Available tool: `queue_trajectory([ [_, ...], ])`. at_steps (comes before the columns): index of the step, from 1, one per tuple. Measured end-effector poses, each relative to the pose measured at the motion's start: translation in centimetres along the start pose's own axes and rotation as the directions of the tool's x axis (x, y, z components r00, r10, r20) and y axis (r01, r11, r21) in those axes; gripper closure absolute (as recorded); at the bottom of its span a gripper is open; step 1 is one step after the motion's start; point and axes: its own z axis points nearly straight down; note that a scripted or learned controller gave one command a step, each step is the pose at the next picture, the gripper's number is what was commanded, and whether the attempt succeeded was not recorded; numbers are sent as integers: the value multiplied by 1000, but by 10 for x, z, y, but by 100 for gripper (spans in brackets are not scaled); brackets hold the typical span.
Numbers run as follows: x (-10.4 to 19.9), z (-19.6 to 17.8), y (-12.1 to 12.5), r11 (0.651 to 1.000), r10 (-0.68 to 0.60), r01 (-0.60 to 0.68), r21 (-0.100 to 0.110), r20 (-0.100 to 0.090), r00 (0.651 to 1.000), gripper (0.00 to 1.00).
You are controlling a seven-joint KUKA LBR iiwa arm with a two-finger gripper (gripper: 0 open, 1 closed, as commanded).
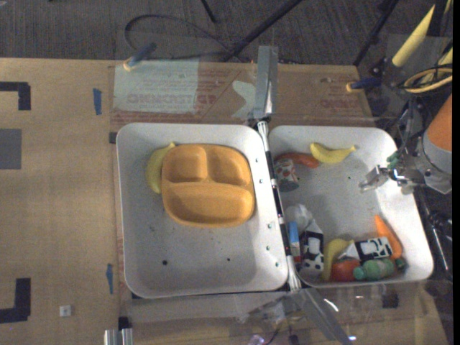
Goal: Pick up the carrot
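Note:
The carrot (388, 236) is a short orange stick lying aslant by the right wall of the right bin (338, 200), near its front corner. My gripper (376, 177) hangs over the right side of that bin, farther back than the carrot and a little left of it, well apart from it. Nothing shows in the gripper. The arm's orange band (441, 130) is at the view's right edge.
The right bin also holds a yellow banana (330, 152), a red-orange piece (298, 159), a small can (286, 173), and a front cluster of black-and-white boxes (374, 249), a tomato (345, 269) and a green toy (374, 269). The left bin (144, 250) holds an orange divided plate (207, 184) and a banana (154, 169).

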Motion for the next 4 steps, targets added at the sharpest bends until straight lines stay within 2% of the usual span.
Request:
queue_trajectory([
  [1, 4, 1, -33, 995, -96, 97, -27, 24, 995, 0],
  [2, 4, 2, -26, 998, -58, 59, -20, 15, 998, 0],
  [3, 1, 3, -30, 984, -177, 177, -12, 18, 984, 0],
  [4, -11, -62, -72, 938, -344, 345, 42, -24, 939, 0],
])
